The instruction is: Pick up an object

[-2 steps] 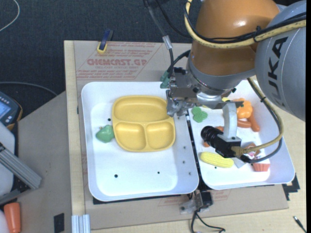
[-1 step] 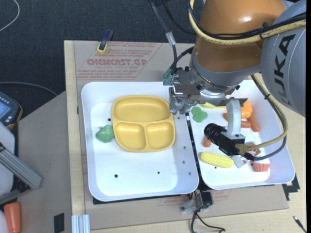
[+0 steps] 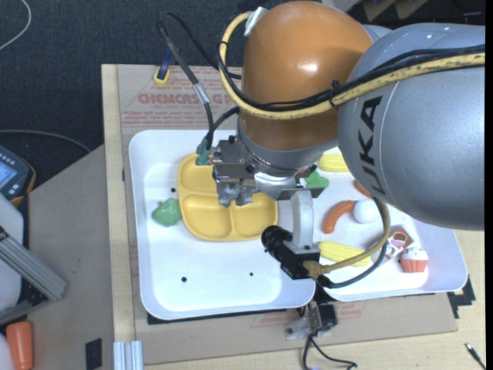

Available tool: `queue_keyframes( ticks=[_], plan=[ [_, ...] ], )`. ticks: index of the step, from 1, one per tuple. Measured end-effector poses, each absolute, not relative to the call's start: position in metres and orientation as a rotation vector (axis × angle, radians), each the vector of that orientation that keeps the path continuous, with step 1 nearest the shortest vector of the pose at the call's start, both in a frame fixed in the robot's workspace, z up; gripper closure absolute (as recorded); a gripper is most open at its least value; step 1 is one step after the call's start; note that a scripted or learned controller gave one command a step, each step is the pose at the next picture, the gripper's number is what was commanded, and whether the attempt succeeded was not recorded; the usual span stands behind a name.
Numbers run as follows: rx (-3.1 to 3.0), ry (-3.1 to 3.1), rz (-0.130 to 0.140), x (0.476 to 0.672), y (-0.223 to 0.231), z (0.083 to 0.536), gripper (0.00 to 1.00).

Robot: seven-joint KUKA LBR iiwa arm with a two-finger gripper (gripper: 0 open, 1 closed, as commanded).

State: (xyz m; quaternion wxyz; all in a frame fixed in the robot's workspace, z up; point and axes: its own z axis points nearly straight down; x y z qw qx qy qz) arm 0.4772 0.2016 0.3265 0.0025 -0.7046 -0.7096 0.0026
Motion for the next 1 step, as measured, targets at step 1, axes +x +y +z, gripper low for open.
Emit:
queue_keyframes(
  ticks=[1],
  plan=[
    [-2.228, -2.223, -0.015, 0.5032, 0.1762, 0.4051, 1.00]
  ],
)
